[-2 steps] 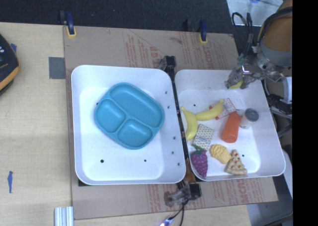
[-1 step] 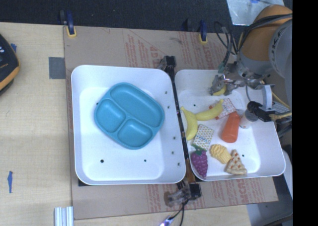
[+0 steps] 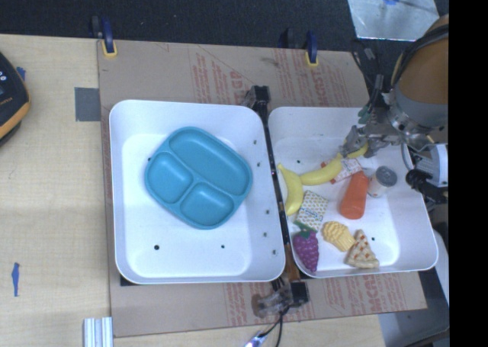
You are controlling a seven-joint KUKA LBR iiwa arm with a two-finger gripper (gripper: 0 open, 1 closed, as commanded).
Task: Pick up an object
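The right bin point(image 3: 305, 120) holds several toy foods: a yellow banana point(image 3: 293, 183), an orange carrot point(image 3: 354, 195), a purple grape bunch point(image 3: 306, 249), a patterned cracker point(image 3: 312, 209), a yellow corn piece point(image 3: 338, 234) and a pizza slice point(image 3: 362, 252). My gripper point(image 3: 357, 145) hangs low over the bin's back right part, right at the banana's far tip. Its dark fingers point down and left, close to that tip.
The left bin point(image 3: 130, 246) carries a blue divided plate point(image 3: 198, 176). A small grey cap point(image 3: 385, 177) lies by the carrot. Clamps point(image 3: 311, 46) hold the cardboard at the back. A yellow-black device point(image 3: 11, 101) sits at the far left edge.
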